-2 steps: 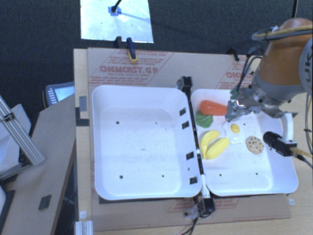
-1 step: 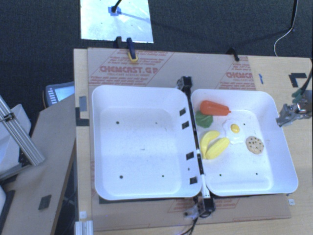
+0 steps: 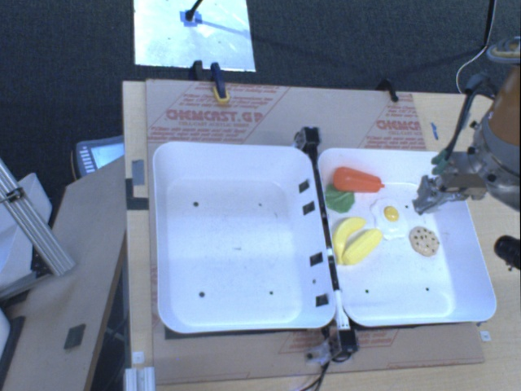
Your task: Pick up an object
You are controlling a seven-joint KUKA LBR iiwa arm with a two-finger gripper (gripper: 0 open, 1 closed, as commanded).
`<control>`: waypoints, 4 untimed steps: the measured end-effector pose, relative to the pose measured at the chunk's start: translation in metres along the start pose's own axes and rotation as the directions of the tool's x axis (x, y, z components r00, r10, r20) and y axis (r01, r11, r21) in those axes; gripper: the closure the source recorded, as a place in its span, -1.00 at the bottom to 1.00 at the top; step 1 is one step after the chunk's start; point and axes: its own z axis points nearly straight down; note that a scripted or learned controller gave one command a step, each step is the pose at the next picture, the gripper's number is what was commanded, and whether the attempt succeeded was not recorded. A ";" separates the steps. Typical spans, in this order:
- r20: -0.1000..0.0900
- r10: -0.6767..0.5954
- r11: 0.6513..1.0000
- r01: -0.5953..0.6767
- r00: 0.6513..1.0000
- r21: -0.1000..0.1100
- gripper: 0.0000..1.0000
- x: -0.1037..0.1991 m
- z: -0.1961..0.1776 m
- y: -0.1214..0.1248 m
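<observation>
Right bin (image 3: 472,300) on the tabletop (image 3: 98,218) holds a carrot (image 3: 356,180), bananas (image 3: 356,240), fried egg (image 3: 390,215) and cookie (image 3: 423,240); the jaws (image 3: 423,198) hover just above the egg's right side, their opening cannot be told; left bin (image 3: 163,300) beside it

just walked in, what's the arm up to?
The KUKA arm reaches in from the right with its end effector over the right bin, near the fried egg and above the cookie. Nothing is visibly held. Also in that bin are a carrot, a green piece beside it and a banana. It looks like it is lining up a pick, probably the egg or the cookie. The left bin sits alongside.
</observation>
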 end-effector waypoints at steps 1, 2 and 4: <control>0.001 0.001 1.000 -0.001 1.000 0.001 1.00 0.071 0.000 0.001; 0.000 0.002 1.000 -0.002 1.000 -0.002 1.00 0.124 -0.034 0.001; 0.000 0.003 1.000 -0.003 1.000 0.000 1.00 0.198 -0.081 0.002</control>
